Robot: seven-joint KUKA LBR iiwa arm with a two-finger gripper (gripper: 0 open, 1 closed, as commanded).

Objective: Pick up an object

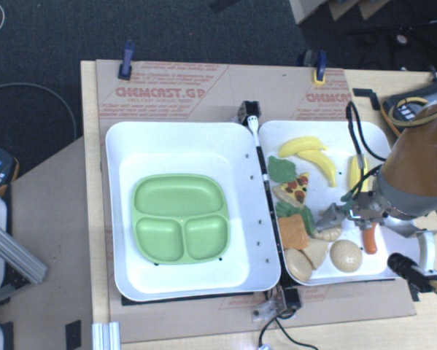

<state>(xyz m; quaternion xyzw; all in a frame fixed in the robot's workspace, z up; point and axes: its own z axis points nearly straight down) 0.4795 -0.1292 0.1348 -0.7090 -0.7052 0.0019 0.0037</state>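
The right white bin [295, 131] holds toy food: two yellow bananas [311, 154], a green leafy piece [281, 169], a pizza slice [294, 188], an orange block [292, 231], a beige round bun [345, 255], a pale flat piece [306, 259] and an orange carrot-like piece [370, 240]. The arm comes in from the right, and its gripper [332, 217] is low in the bin, over the middle of the pile, just right of the orange block and above the bun. Whether anything sits between its fingers is not discernible.
The left white bin [123, 144] carries a green three-compartment plate [180, 216]. Both bins rest on a cardboard-covered bench [174, 86] with two clamps at its far edge. A black cable [357, 148] loops over the right bin.
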